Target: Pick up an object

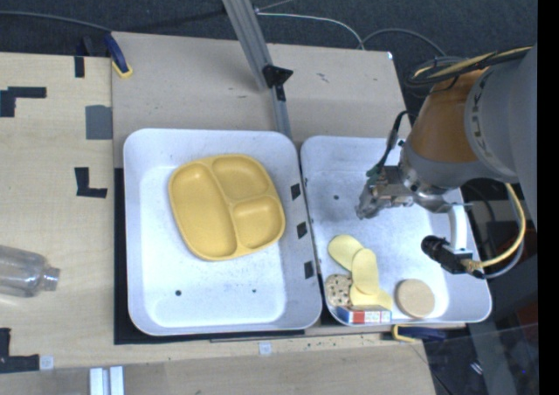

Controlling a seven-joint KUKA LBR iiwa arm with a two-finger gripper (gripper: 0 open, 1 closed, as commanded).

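Yellow banana (357,267) lying lengthwise toward right bin's (349,157) front, claw (371,201) above, grip unclear

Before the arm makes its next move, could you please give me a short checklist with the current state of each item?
1. Tool is over the right bin: ok.
2. Tool is holding an object: not ok, nothing shows between its tips.
3. Objects available in the right bin: ok, yellow pieces, a round cookie and a speckled cookie lie near the front edge.
4. Tool is above those objects: not ok, they lie nearer the front.
5. Yellow divided plate lies flat in the left bin: ok.
6. Tool opening: cannot tell.
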